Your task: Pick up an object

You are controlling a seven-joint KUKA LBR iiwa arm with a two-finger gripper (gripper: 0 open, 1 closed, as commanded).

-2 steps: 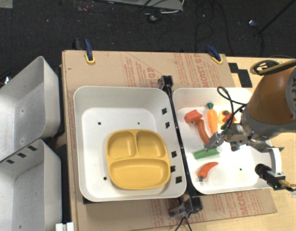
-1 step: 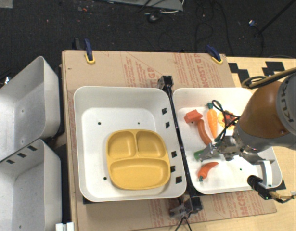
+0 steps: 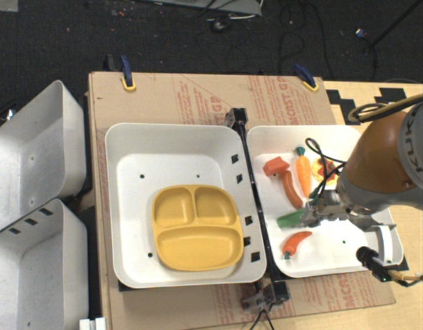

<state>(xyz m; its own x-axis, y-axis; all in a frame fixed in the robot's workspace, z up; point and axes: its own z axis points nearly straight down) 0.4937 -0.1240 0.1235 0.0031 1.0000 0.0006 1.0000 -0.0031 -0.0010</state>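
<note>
Here we found the nearest candidate, a small green plastic piece, lying on the floor of the right-hand shallow white bin, its long axis running left to right and its right end touching the gripper. We could not tell the gripper's state. Just below the green piece lay a red plastic chilli; above it, a reddish plastic sausage and an orange plastic carrot.
</note>
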